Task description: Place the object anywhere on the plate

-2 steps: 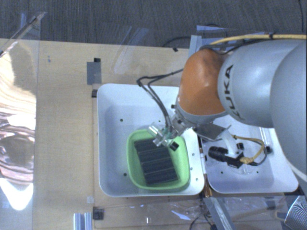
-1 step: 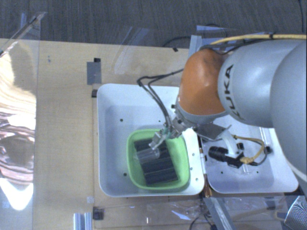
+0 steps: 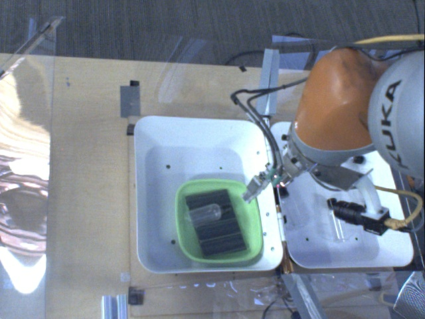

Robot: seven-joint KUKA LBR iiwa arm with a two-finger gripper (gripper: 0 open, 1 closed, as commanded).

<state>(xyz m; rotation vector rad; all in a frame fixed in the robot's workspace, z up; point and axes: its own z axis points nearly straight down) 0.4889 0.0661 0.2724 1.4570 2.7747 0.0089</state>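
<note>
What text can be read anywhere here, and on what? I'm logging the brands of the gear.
"KUKA", in dark letters running down the grey arm, partly cut off at the picture's edge.
No other text can be read on the bins, the plate or the bench.

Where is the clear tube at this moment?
The clear tube lies on the dark block inside the green plate, in the left bin, left of the tool.

A green plate [image 3: 250,226] sits in the left white bin [image 3: 149,198], carrying a dark ribbed block [image 3: 222,231] with a clear tube [image 3: 204,212] lying on it; the end effector [image 3: 255,188] hangs at the plate's right rim; the right bin [image 3: 332,248] adjoins.
</note>
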